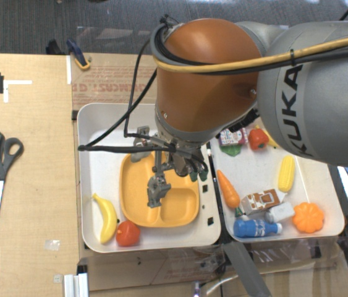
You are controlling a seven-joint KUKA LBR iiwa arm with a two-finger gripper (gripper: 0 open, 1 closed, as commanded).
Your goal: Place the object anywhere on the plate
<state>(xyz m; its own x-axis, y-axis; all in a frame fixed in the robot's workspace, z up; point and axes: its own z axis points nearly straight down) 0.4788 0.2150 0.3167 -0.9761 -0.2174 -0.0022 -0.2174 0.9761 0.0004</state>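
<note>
The gripper (157, 189) is seen hanging over the yellow plate (134, 187), above the ridge that divides the plate's compartments. Whether it is spread or pressed together cannot be told, as its tip is seen as one dark grey shape against the plate. No thing can be made out in its grasp.

The plate is set in the left bin (87, 184). Just off the plate's lower left corner, a banana (104, 218) and a tomato (128, 233) are found on the bin floor, below and to the left of the gripper and apart from it. Which of them is meant as the object cannot be told.

Right of the plate, in the right bin (332, 187), a carrot (227, 189), a corn cob (285, 172), a blue bottle (256, 228) and an orange pumpkin (309, 218) are laid. Well left of the plate, scissors (2, 159) are seen on the bench.
</note>
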